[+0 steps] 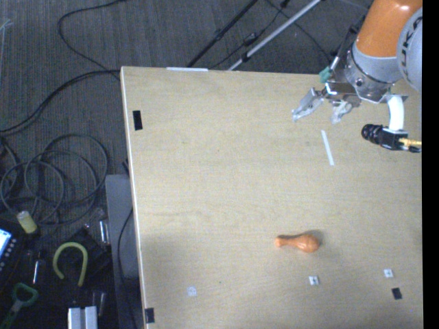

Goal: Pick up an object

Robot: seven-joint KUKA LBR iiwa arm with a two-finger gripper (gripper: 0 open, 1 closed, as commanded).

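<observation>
Dark ribbed carpet strewn with black cables [55, 177] surrounds the pale, smooth wooden tabletop [226, 184]. On it lies a small orange object, bulbous at one end and tapering to a narrow neck like a tiny gourd [299, 242], toward the near edge. A thin white stick [328, 148] rests farther back. Above the stick hangs the metallic two-finger gripper [320, 108], its fingers spread apart, with nothing between them and well apart from the orange object. No writing is legible.

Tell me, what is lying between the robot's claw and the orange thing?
In the camera view, a thin white stick lies between the gripper and the orange object; past it, bare board.
</observation>
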